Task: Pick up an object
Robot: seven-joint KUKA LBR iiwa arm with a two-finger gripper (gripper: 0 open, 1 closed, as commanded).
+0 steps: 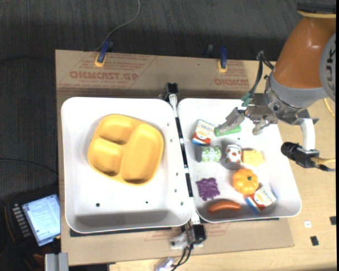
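The gripper (245, 120) is seen over the far part of the right bin (287, 176), fingers spread, with a green item (228, 130) just beside the left finger but not clearly held. Nine small toys are counted there, judged light and rigid; the orange pumpkin (245, 182) could be pinched across its sides. One yellow tray (125, 147) is seen in the left bin (73, 168).
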